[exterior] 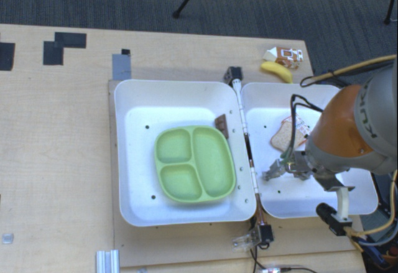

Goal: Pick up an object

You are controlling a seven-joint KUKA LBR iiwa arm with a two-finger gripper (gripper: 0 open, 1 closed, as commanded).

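The hand (273,172) is seen low in the right bin (273,203); its state cannot be told. A tan slice-shaped object (283,136) lies in that bin just behind it, long axis running toward the far right corner.

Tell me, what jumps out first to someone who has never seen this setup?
The green plate with three compartments, lying in the left bin, stands out most. Next comes the arm with its orange band, reaching in from the right over the right bin, its gripper low near a tan object. A banana lies on the bench beyond the right bin.
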